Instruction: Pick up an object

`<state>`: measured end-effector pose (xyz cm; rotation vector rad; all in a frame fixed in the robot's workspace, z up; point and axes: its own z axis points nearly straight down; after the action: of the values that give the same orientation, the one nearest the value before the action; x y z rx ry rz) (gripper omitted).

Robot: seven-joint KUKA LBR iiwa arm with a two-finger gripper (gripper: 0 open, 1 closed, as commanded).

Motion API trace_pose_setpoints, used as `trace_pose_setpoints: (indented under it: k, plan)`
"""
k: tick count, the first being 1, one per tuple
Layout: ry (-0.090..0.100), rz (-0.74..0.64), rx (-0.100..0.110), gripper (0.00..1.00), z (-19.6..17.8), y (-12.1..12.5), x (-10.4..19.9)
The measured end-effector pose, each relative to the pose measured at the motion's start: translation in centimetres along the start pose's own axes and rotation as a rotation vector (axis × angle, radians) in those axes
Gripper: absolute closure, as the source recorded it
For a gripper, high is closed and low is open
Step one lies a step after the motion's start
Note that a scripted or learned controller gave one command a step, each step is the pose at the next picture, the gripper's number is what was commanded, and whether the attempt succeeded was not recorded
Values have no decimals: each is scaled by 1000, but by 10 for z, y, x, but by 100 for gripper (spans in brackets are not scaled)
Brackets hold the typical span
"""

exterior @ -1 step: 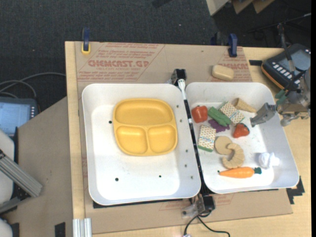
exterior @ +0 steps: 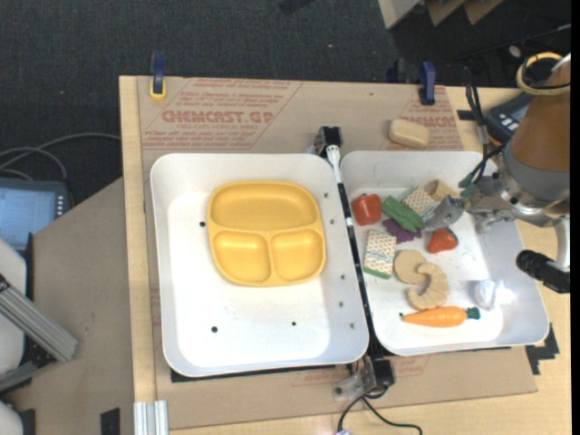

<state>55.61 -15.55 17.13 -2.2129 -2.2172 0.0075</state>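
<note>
The right bin (exterior: 526, 329) holds several toy foods: a red tomato (exterior: 366, 208), a green pod (exterior: 400, 215), a speckled cracker (exterior: 419, 200), a red strawberry-like piece (exterior: 442, 240), a square biscuit (exterior: 379, 254), tan curved cookie pieces (exterior: 422, 277), an orange carrot (exterior: 439, 316) and a white crumpled piece (exterior: 486, 291). My gripper (exterior: 456, 213) reaches in from the right and hangs low over the bin's far middle, just above the red strawberry-like piece and right of the cracker. I see nothing held in it.
The left bin (exterior: 181, 315) carries a yellow divided plate (exterior: 266, 231). A tan block (exterior: 409, 133) lies on the cardboard behind the right bin. Blue clamps (exterior: 158, 75) grip the board's far edge. A black part (exterior: 544, 270) of the arm overhangs the bin's right rim.
</note>
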Motion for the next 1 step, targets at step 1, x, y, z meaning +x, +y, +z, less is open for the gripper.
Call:
trace_pose_setpoints:
  k: [1]
  plan:
    - [-5,2,-24,0,71,89,-19]
